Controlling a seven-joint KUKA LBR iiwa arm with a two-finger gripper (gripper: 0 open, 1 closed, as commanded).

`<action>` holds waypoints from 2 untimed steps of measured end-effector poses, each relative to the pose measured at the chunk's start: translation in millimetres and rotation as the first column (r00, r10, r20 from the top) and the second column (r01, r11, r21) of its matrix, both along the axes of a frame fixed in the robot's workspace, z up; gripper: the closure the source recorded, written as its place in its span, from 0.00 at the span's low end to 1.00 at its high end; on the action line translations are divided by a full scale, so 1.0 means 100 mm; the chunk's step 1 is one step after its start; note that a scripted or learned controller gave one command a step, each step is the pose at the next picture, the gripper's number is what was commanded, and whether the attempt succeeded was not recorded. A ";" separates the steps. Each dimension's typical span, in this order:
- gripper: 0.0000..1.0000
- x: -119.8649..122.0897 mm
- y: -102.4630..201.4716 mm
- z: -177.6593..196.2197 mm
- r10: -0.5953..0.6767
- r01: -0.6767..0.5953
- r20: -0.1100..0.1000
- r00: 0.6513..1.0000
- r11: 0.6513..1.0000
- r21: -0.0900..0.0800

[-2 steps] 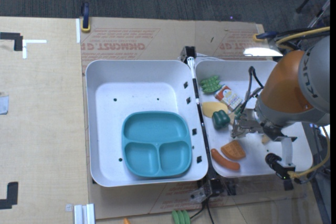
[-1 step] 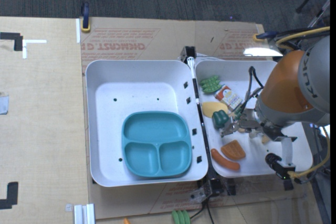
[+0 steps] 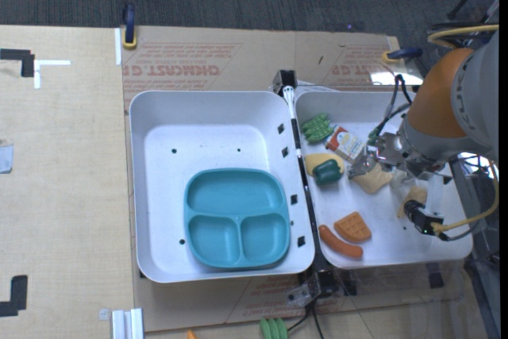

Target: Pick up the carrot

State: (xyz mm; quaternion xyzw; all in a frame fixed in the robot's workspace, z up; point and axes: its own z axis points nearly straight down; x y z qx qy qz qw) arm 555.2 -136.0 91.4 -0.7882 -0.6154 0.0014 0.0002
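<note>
End effector (image 3: 371, 163) sits low in the right bin (image 3: 444, 246), near its middle, coming in from the right under the grey arm (image 3: 476, 103) with the orange band (image 3: 436, 103); can't tell its state, the wrist and cables hide that part. It is right over or against a pale tan wedge-shaped item (image 3: 375, 181), contact not clear. Just left of it, a yellow and dark green toy piece (image 3: 325, 168), and above that a green pea pod cluster (image 3: 316, 127) near the bin's left wall. A small red and white packet (image 3: 344, 142) lies between the pea pods and the end effector. Carrot (image 3: 340, 242): the orange-red elongated piece lying flat at the front left corner of the right bin, slanted, well apart from the end effector, nothing gripping it. Just beside it on the upper right, touching or nearly so, an orange textured wedge (image 3: 353, 228). Another small pale item (image 3: 416, 195) sits right of the tan wedge, partly under the arm. A black cable end (image 3: 418, 217) hangs over the right part of the bin. Left bin (image 3: 151, 171) holds a teal divided plate (image 3: 236, 217), three compartments, sitting toward the front. Both bins rest on cardboard (image 3: 198, 67) on the tan bench (image 3: 59, 194). Green thing (image 3: 273, 328) on the bench at the bottom edge, below the bins.
</note>
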 end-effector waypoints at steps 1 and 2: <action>0.00 0.22 -0.68 0.00 0.385 -0.385 -0.001 0.923 0.923 0.003; 0.00 -0.44 -0.81 0.01 0.465 -0.466 0.004 0.885 0.885 0.010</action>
